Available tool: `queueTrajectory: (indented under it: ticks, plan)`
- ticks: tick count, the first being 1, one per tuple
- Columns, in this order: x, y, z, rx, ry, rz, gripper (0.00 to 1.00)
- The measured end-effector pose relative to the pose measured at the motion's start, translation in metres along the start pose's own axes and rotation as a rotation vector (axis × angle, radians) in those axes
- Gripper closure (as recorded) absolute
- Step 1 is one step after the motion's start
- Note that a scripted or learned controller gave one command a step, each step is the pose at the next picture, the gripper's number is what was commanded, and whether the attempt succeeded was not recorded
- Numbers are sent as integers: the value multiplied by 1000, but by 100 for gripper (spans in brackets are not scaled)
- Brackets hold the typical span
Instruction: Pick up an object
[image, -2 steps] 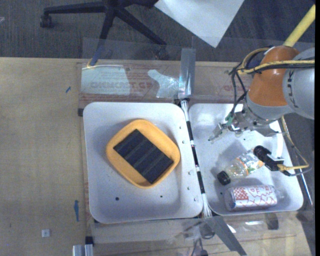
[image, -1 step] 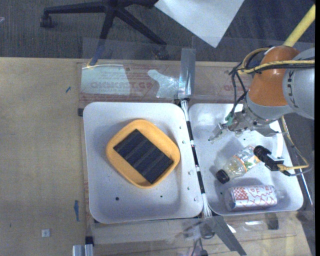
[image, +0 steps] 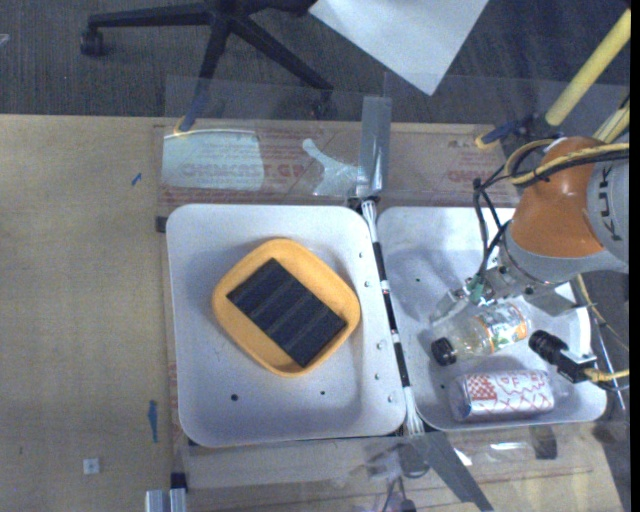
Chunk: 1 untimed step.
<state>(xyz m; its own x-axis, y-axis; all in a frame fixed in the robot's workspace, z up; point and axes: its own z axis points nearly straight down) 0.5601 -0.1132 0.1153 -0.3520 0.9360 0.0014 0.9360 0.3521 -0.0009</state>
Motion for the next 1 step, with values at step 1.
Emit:
queueTrajectory:
  ticks: [1]
  plan:
    - [15, -62, 19, -51, -32, -70, 0]
